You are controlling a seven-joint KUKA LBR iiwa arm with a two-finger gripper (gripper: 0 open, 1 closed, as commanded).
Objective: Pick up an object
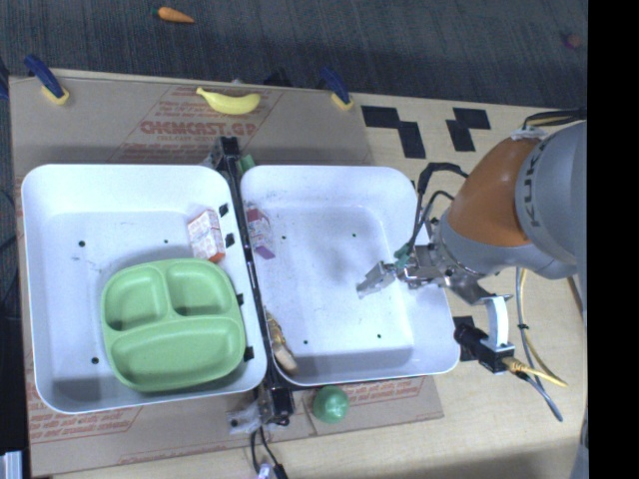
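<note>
End effector (371, 279), state indiscernible, hovers in right bin (329, 367); crumpled wrapper (259, 232) judged light, soft; pinch mid-body.

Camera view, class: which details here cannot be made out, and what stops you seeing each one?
- Gripper: small and blurred over the right bin; whether it holds anything is unclear.
- Packet in the left bin: its print is too small to read.
- Item by the divider: partly hidden under the bin rims.
- Arm: cut off by the right edge.
</note>
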